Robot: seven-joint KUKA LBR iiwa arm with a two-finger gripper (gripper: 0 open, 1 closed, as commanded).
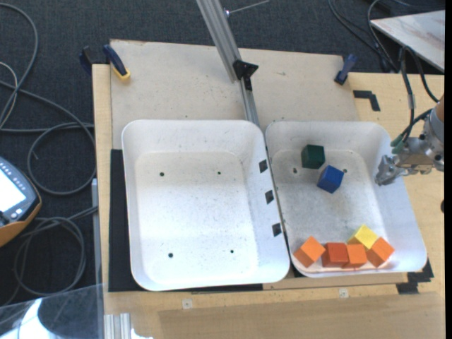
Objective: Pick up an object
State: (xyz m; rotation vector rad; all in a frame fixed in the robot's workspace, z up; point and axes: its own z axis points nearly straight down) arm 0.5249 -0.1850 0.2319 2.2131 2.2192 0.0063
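The right bin [395,210] holds a dark green cube [312,156] and a blue cube [330,179] near its back. Along its front wall lie several orange blocks [339,253] and one yellow block [366,236]. My gripper [388,172] hangs at the right rim of this bin, well to the right of the blue cube. Nothing shows between its fingertips.
The left bin [141,154] stands beside the right one, with black clips [269,196] along the shared wall. A metal pole [224,34] slants up from the bench's back edge. Blue clamps [116,62] grip the back corners of the bench. Cables run on the floor at left.
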